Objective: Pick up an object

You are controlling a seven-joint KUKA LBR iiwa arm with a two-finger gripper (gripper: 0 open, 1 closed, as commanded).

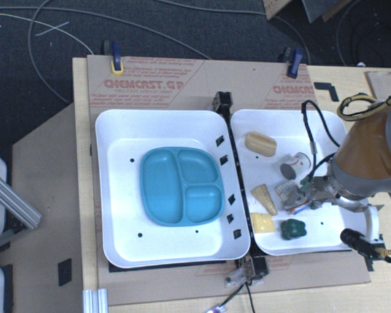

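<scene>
Green and lumpy, a small toy [292, 229] lies at the near edge of the right bin [326, 240], with a yellow block [262, 223] just beside it on the left. A little farther in, a pale wedge [265, 198] rests near the divider between the bins.

At mid-depth the gripper [298, 196] is down in the right bin, reaching in from the right on the grey arm [368, 158]. Whether the fingers are wide or narrow I cannot tell, as cable and clutter blur together at the tip; nothing can be made out between them. A grey round piece [289, 171] sits just beyond the tip.

Farthest in that bin lies a tan loaf-shaped piece [260, 143], apart from the rest. It looks the easiest pick: probably light, likely plastic or foam, smooth and rounded, so it could slip unless taken across its narrow width near the middle. The wedge tapers and may squirt out of a pinch; the green toy looks light and bumpy, which should give grip.

On the left, a blue divided tray [182, 185] fills the middle of the left bin [117, 142]; broad and flat, it offers little but its rim.

Both bins sit on the board-covered worktop [156, 77].
</scene>
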